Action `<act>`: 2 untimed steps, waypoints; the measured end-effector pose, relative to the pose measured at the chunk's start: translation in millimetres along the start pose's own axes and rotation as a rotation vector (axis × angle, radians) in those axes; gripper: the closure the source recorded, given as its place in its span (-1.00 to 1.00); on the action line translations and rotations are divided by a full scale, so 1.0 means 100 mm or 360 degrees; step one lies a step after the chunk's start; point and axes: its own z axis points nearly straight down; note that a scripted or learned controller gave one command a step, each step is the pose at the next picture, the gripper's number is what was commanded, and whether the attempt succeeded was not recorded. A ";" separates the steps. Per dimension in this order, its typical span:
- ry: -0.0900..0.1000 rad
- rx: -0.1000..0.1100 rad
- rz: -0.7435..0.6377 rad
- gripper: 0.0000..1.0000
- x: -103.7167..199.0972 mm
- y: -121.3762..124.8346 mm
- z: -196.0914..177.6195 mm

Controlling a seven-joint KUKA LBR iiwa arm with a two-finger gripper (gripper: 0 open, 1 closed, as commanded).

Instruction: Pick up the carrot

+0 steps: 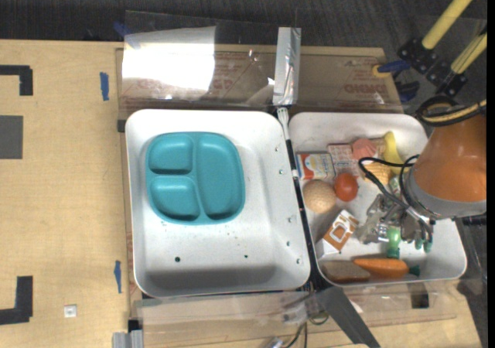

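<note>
The carrot point(380, 266), orange with a green end, lies along the near edge of the right bin point(452, 265). My gripper point(387, 224) hangs just above and behind it, over the middle of that bin, under the orange band of the arm point(458, 165). Metal parts and a green piece crowd the fingertips, so their spacing is unreadable. Nothing visibly sits between them.
The right bin also holds a tomato point(346, 186), a beige egg-like item point(319, 198), an orange-white packet point(339, 232), a pink item point(362, 148), a yellow item point(391, 147) and a carton point(313, 164). The left bin point(263, 246) carries a teal divided plate point(195, 176).
</note>
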 end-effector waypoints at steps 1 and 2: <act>0.0033 0.0006 0.0077 1.00 -0.85 -0.46 0.12; 0.0036 0.0011 0.0660 1.00 -0.15 -0.35 -0.43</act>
